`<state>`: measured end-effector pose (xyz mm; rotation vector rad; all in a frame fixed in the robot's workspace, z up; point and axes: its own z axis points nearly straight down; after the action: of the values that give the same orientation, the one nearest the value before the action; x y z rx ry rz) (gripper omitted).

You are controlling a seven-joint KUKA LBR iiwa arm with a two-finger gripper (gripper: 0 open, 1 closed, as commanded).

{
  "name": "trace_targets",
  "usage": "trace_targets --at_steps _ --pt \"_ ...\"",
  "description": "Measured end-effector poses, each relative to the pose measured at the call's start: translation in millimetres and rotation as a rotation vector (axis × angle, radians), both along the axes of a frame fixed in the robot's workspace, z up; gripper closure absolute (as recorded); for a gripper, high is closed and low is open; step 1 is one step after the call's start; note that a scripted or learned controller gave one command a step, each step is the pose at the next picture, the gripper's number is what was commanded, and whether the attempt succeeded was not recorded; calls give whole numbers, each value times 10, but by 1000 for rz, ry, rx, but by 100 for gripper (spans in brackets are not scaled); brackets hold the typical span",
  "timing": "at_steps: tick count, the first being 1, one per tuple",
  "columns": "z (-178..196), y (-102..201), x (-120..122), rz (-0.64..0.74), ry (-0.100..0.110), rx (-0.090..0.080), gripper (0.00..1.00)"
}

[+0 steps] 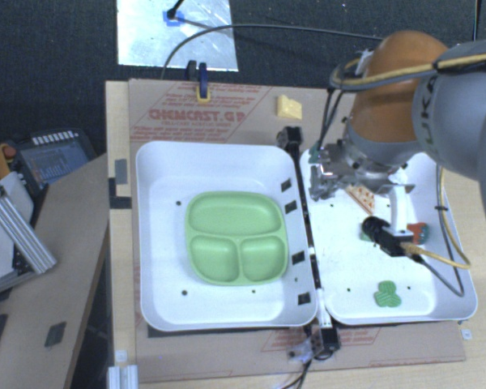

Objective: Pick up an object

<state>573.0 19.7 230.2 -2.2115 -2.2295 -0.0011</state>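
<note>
One camera watches me from above the bench (65,217), tilted down at middle range, with the left bin (158,217) and the right bin (340,250) both framed; my arm (462,112) enters from its right.

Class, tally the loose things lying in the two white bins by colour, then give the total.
Green: 2, a divided plate and a small toy
Tan: 1, a flat patterned piece
Orange: 1, a small piece
Total: 4

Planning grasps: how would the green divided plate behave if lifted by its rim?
The green plate looks like moulded plastic: probably stiff and light. It lies flat in the left bin, so it shouldn't roll. Its low, smooth rim may slip from a pinch.
</note>
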Motion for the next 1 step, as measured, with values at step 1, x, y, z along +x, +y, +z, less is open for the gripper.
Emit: trace_targets --at_steps 1 --pt "54 483 -104 2 -1 1 100"
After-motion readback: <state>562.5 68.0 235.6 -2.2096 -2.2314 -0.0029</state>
